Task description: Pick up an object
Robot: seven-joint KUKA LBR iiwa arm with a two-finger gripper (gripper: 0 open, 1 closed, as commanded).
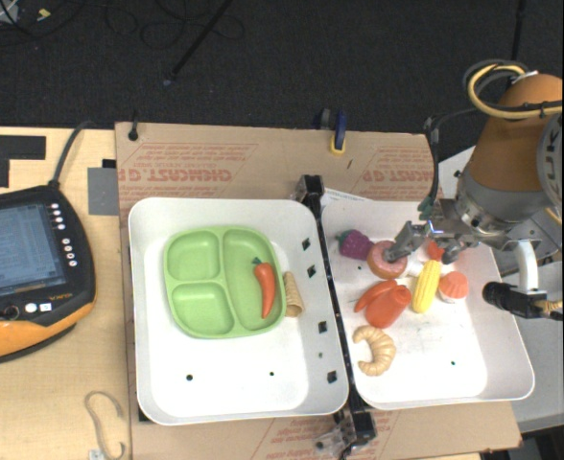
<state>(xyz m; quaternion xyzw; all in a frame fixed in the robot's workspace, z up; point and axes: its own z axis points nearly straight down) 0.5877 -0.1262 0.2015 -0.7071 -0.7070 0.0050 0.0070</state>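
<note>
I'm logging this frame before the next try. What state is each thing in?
gripper: low over the right bin, nothing seen held
green tray: flat in the left bin
chili: lying in the tray's right compartment
corn: lying in the right bin
croissant: lying apart from the pile
tablet: screen lit

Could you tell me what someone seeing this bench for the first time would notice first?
Probably the bright green divided plate in the left bin, with a red chili pepper lying in its right compartment. Next, the cluster of toy food in the right bin: a corn cob, a croissant and a purple piece, with the gripper just above them.
</note>
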